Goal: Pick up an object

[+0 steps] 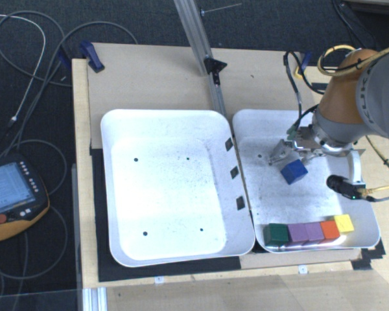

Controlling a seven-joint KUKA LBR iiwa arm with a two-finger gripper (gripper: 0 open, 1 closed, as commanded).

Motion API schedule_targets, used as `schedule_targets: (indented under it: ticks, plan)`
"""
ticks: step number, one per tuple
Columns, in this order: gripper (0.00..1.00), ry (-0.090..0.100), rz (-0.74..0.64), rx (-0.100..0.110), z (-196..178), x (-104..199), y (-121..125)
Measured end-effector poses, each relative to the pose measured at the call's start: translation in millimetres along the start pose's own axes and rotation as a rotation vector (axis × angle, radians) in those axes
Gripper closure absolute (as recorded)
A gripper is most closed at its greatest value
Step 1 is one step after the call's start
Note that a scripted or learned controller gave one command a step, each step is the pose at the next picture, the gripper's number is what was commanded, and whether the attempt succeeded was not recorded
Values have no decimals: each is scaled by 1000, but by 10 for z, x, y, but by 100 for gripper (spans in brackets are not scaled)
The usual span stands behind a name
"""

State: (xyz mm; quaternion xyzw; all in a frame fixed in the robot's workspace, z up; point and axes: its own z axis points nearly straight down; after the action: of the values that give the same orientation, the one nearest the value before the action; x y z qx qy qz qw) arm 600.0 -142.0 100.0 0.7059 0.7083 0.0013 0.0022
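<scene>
- A pale wooden bench (149, 76) carries two shallow white plastic bins side by side, seen from above at a slant
- The left white bin (117, 135) has a speckled floor with a few small dark dots
- The right white bin (259, 193) holds all the coloured blocks
- A grey robot arm with an orange band above its wrist (350, 96) reaches in from the right and bends down over the upper half of the right bin
- The jaws (292, 153) sit low over the bin floor, metal fingers pointing left; I cannot tell from here whether they are open or closed
- A small blue cube (294, 172) lies tilted on the floor of the right bin, just below and beside the jaws; whether it touches them or sits between the fingers cannot be made out
- Along the near wall of the right bin stands a row of blocks touching one another: a dark green cube (277, 233) at the left, then a purple block (304, 232), an orange block (329, 229), and a yellow cube (344, 223) at the right end
- The blue cube is well apart from that row
- A slanted aluminium rail (193, 24) rises from the far side of the bench between the two bins
- A blue clamp (91, 56) grips the bench's far left corner
- On the dark floor to the left lies a handheld control pendant with a screen (10, 196), with pale cables looped around it
</scene>
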Motion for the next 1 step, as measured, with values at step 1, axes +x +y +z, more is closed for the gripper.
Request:
schedule_targets:
  ticks: [1]
  plan:
    - [0, 4, 4, 10, 4, 148, -399]
